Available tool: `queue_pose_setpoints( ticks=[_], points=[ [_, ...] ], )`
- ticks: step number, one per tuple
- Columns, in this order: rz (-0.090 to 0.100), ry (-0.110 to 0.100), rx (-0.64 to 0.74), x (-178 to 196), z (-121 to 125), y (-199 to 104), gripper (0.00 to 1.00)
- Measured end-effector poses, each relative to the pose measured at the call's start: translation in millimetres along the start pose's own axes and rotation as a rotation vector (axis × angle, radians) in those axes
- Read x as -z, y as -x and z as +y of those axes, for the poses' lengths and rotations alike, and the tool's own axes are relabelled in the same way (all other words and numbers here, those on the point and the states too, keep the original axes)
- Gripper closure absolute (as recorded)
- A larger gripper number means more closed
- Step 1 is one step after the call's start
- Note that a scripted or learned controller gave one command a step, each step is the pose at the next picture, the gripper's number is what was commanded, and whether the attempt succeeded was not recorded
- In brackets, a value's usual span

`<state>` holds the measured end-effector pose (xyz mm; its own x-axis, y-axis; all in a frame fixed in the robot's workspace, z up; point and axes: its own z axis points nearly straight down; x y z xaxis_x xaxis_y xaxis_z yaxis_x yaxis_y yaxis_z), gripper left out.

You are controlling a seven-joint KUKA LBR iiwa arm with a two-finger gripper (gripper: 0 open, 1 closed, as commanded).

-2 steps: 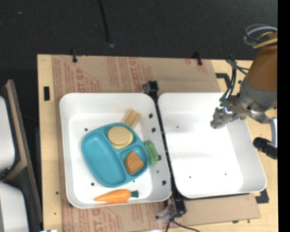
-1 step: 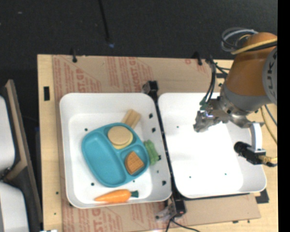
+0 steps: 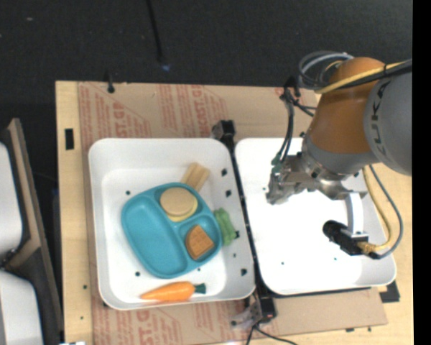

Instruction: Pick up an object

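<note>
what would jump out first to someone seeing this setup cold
The blue tray in the left bin draws the eye, with a round cracker and a brown waffle piece on it and an orange carrot lying in front of it. Next comes the arm's orange band, with the gripper over the right bin.

Even, fairly bright overhead light falls on the bench, and the two white bins [image 3: 104, 192] come close to washing out. The floor beyond stays almost black. Shadows are soft and short; a faint one lies under the blue tray [image 3: 154, 243]. The picture is low-resolution and slightly soft, with the arm's orange band [image 3: 345, 99] mildly blurred.
</note>
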<state>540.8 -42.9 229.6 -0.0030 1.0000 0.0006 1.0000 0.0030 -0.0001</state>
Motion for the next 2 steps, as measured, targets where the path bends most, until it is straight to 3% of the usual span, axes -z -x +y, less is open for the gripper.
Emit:
queue_pose_setpoints(
  ticks=[1, 2],
  points=[
    [0.000, 0.001, 0.001, -5, -4, -50, 1.00],
    [0.001, 0.002, 0.001, 13, -16, -96, 1.00]
  ],
)
